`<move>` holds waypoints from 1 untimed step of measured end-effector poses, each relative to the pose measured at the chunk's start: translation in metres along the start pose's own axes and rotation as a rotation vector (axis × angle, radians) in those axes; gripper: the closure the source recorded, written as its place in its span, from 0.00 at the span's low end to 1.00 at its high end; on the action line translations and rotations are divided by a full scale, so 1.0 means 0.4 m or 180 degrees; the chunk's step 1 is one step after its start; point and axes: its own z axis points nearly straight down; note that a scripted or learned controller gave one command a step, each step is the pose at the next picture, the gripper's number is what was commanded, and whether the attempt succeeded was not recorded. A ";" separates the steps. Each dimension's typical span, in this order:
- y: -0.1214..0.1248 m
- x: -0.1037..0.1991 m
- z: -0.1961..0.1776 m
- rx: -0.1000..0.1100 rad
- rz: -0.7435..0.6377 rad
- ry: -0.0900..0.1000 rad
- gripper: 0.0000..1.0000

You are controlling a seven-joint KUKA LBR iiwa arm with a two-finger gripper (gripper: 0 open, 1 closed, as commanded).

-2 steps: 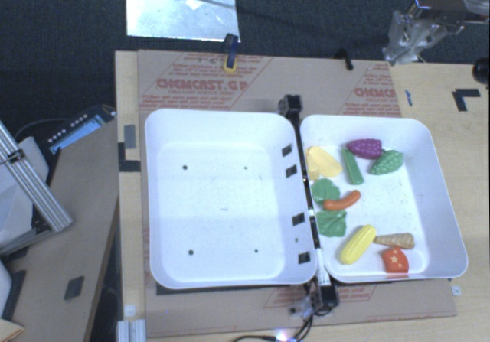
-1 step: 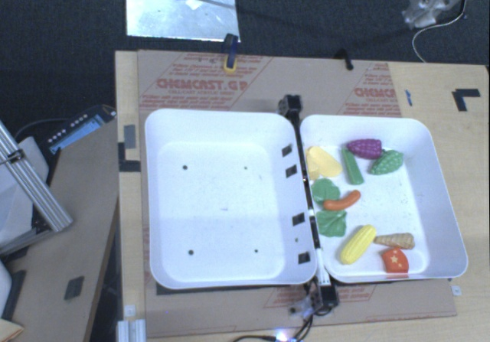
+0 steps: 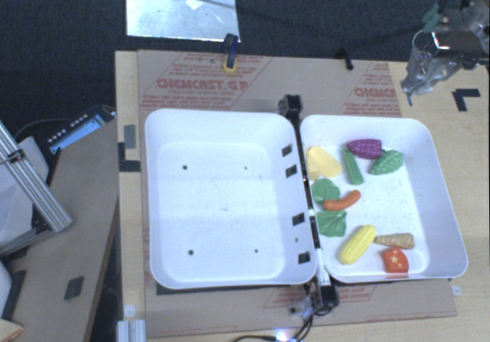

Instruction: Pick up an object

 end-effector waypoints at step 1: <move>0.230 -0.082 -0.132 -0.0055 0.0000 -0.0017 1.00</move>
